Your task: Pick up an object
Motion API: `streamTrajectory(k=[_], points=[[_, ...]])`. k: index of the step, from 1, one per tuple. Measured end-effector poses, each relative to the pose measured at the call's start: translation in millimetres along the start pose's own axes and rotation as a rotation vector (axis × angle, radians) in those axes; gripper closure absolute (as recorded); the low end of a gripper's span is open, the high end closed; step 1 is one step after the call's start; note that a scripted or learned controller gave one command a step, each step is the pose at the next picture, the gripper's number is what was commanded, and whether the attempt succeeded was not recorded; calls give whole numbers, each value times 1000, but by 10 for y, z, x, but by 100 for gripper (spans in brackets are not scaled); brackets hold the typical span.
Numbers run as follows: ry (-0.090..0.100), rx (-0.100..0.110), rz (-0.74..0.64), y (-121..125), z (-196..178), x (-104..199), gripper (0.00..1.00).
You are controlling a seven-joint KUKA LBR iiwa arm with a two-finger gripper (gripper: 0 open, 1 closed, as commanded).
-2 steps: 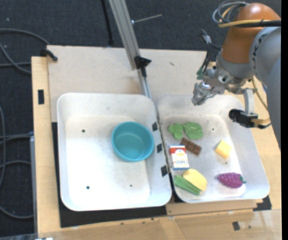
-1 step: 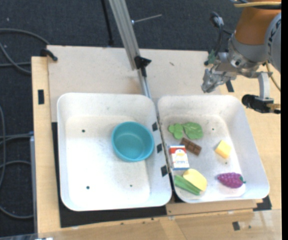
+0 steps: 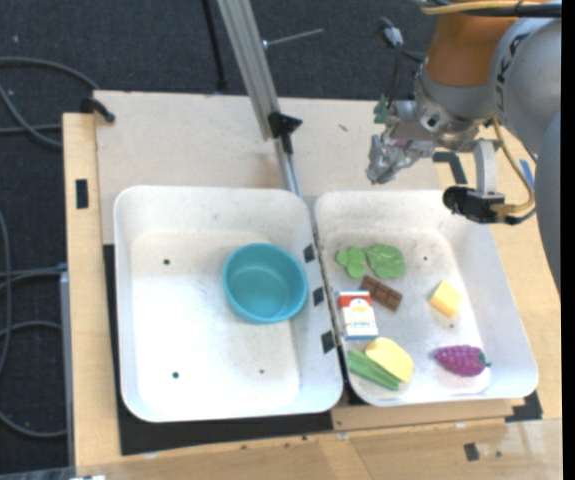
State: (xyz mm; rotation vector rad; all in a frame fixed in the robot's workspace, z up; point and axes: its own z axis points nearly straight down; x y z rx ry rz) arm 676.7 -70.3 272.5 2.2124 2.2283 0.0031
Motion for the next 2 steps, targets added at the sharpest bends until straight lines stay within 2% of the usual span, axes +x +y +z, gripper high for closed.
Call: streamTrajectory(k=[1,2], points=[[0,0,-1,31,-20,579,100],[0,3,0,-96,50,1138,100]])
